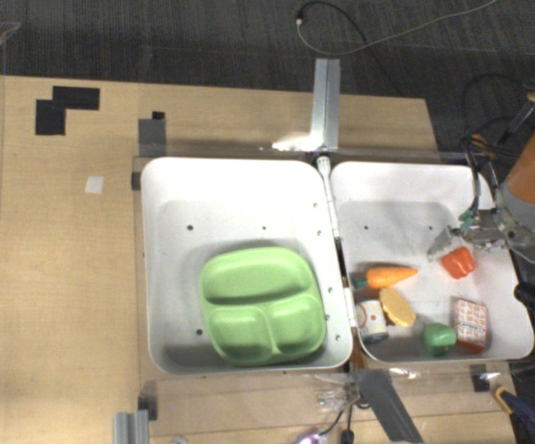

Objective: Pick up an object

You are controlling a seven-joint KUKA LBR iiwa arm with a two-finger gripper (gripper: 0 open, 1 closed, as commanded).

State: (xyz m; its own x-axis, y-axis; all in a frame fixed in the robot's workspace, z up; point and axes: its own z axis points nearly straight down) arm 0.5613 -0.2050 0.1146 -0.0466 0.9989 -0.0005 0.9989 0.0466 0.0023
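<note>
The pincer [448, 240] hung over the right bin [388, 192] near its right edge, just beside a red ball [458, 264], its grip impossible to tell.

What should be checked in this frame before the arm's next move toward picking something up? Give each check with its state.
1. Gripper is over the right bin: ok.
2. Candidate object close by: the red-orange piece lies just beside the gripper: ok.
3. Object between the fingers: not ok, nothing is seen there.
4. Space around the target: carrot and patterned box lie apart from it: ok.
5. Finger opening: cannot tell.
6. Green tray sits in the left bin, out of the way: ok.
</note>
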